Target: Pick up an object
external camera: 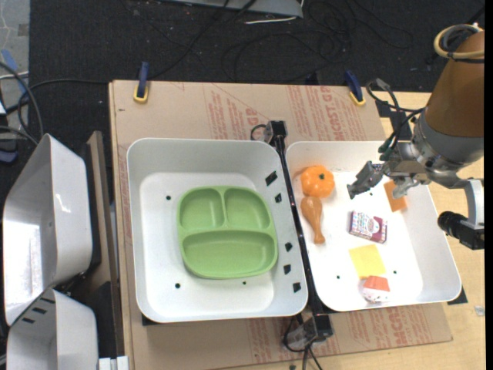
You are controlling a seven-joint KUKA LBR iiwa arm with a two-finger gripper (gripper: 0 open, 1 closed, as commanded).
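From above, your hand point(383, 177) hangs over the right bin point(439, 284) at the frame's right; you cannot tell its state. Below it lie a pumpkin point(317, 182), a drumstick point(313, 216), a pink packet point(366, 226), a yellow slice point(367, 260). The left bin point(146, 230) holds a green tray point(227, 232).
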